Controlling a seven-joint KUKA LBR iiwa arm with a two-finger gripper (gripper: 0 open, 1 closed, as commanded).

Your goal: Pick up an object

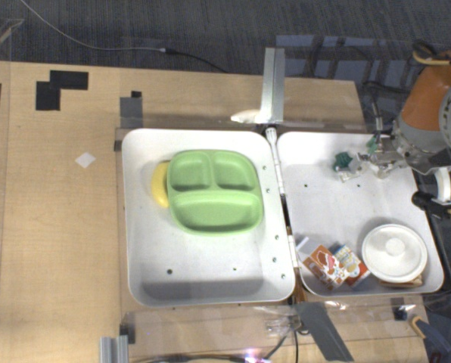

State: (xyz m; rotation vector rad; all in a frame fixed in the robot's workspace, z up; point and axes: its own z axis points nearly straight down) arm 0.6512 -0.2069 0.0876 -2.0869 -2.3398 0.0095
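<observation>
A pale wooden worktop (59, 225) carries two shallow white bins side by side, each with rounded corners and a smooth, matte floor. In the left bin (203, 286) lies a light green divided plate (213, 191) of smooth plastic, rounded-rectangular, with two small compartments at the back and one wide one at the front. A yellow object (159, 184) peeks out from under its left edge; its form is mostly hidden.

In the right bin (324, 218) a round white bowl (393, 252) sits near the front right corner, glossy, with a raised ring in its middle. Just left of it lies a small flat packet (333, 265) printed in orange, red and white, tilted against the bin's front wall. Near the back of this bin rests a small dark green object (343, 161), irregular in shape and too small to identify.

The grey arm with its orange band (430, 100) reaches in at the back right. The metallic claw (380, 157) hangs just right of the small green object; whether it is parted or closed cannot be told.
</observation>
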